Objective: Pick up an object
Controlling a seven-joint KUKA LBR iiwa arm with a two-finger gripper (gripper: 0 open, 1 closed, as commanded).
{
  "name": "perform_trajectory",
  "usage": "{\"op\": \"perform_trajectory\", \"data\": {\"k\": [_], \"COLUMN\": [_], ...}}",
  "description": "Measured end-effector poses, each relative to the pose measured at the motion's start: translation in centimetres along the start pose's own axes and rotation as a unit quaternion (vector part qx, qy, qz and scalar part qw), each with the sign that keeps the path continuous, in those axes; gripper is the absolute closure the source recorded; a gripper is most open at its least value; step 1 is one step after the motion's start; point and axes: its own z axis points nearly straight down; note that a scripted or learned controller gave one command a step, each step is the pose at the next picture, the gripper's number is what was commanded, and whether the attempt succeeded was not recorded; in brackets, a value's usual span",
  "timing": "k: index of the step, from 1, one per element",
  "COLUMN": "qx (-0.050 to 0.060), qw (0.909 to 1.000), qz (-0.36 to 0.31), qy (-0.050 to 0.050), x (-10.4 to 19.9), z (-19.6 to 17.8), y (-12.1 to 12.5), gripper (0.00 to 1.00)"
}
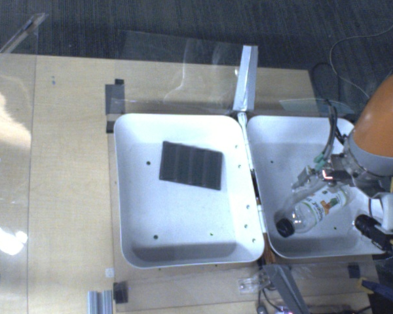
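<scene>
- The jaws (322, 173) hung low in the right bin (275, 142), right over the upper end of a clear plastic bottle (312, 211). Whether they were open or closed could not be told, since the metal parts there blurred into the bottle's shine, and nothing could be seen held between them.
- The bottle lay on its side on the floor of the right bin, its black cap (285, 227) pointing toward the lower left and its base up toward the jaws. Its long axis ran on a slant from the cap up and to the right, and a label with a spot of colour showed on its middle.
- From the jaws the main body of the bottle lay down and to the left, touching or just beside them; a grip would probably have to come across that slanted axis, and a round, smooth body might roll or slip away.
- The arm (383, 129), with its orange band, reached in from the right above the bin's right wall, with cables trailing near the wrist.
- The left bin (128, 175) held a dark flat rectangular pad (190, 165), well apart from the jaws and across the divide between the two bins.
- Both bins sat side by side on the pale wooden desk (59, 195), and nothing else lay between the jaws and the bottle.
</scene>
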Motion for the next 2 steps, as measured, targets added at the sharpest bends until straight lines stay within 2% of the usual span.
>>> {"op": "perform_trajectory", "data": {"k": [1, 2], "qx": [-0.007, -0.002], "qw": [0.9999, 1.0], "qz": [0.007, -0.005], "qy": [-0.001, -0.001], "x": [-5.8, -5.1], "z": [9.6, 1.2], "y": [0.2, 3.5], "gripper": [0.0, 0.0]}}
